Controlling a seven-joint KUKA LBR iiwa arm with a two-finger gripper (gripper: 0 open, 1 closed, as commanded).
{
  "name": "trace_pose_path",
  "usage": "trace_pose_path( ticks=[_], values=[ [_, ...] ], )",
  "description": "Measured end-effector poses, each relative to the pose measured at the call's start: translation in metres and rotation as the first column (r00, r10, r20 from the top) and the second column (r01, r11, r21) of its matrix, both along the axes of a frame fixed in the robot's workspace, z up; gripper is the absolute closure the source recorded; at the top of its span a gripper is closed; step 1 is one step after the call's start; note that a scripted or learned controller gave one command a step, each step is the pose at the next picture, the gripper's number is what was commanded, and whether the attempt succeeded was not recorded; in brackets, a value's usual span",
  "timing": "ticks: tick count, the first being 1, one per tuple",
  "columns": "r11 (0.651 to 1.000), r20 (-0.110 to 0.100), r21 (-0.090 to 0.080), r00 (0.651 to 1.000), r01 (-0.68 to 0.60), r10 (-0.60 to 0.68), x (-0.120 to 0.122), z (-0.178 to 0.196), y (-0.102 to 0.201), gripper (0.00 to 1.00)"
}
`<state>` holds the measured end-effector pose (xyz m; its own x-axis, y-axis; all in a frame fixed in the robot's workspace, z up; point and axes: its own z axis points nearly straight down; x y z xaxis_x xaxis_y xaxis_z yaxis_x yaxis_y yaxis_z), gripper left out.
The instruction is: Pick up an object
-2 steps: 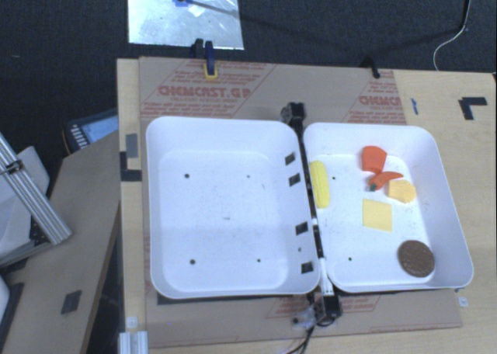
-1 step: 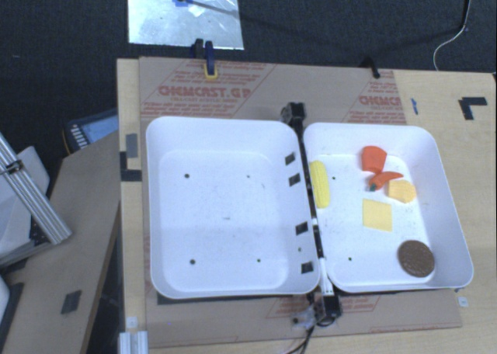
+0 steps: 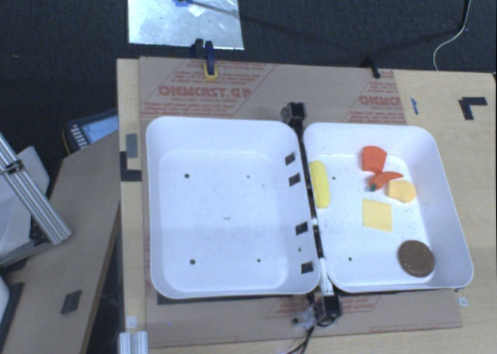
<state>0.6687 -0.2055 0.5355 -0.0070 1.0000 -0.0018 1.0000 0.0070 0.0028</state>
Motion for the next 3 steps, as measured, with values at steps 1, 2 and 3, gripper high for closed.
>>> trace_pose_path(
  ticks=[1,2,3],
  values=[
    [1.000,0.000,0.000,1.000,0.000,0.000,0.0000,0.0000,0.0000,1.00],
    [1.000,0.000,0.000,1.000,0.000,0.000,0.0000,0.0000,0.0000,1.00],
    [1.000,0.000,0.000,1.000,0.000,0.000,0.0000,0.0000,0.0000,1.00]
  ],
)
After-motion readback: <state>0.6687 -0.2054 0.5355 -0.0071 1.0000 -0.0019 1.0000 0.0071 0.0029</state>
